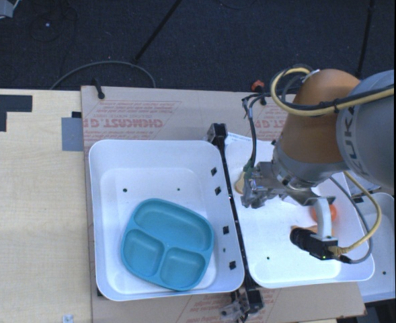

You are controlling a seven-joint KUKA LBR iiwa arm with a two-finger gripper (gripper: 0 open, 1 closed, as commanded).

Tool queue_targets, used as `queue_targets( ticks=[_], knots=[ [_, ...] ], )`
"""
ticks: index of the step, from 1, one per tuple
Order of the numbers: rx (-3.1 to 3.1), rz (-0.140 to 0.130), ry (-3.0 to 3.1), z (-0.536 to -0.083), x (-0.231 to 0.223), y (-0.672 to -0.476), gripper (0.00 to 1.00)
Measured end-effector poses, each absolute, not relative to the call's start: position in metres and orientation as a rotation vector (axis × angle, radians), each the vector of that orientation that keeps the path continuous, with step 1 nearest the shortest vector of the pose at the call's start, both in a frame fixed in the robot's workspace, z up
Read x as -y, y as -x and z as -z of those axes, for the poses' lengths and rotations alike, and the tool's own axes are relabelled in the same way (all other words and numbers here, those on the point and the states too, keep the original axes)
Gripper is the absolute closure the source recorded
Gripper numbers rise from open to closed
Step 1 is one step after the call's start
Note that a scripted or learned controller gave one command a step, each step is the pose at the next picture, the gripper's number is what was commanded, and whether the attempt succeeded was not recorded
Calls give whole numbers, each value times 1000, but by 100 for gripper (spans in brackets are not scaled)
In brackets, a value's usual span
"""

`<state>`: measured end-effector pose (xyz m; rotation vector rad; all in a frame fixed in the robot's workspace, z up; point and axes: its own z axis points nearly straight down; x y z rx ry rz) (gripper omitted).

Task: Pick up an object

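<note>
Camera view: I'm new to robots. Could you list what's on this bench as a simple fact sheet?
left bin: white, shallow, holds one item
blue tray: three compartments, lies flat in the left bin toward its near edge
right bin: white, shallow, with the robot over it
arm: grey with an orange band, reaches in from the right
gripper: low over the right bin's left side, close to the wall between the bins
orange item: small, in the right bin, partly hidden by robot parts; cannot tell what it is

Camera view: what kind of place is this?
Probably a robotics lab: a robot arm over the right white bin, a blue divided tray in the left bin, cables on the dark floor.
</note>
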<state>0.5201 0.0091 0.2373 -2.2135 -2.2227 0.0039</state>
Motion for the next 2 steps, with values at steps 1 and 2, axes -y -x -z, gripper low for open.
queue_targets(
  ticks=[1,2],
  knots=[
    [2224,-3,2216,-244,-59,-530,100],
    [2223,-4,2215,-227,-105,-547,100]
  ],
)
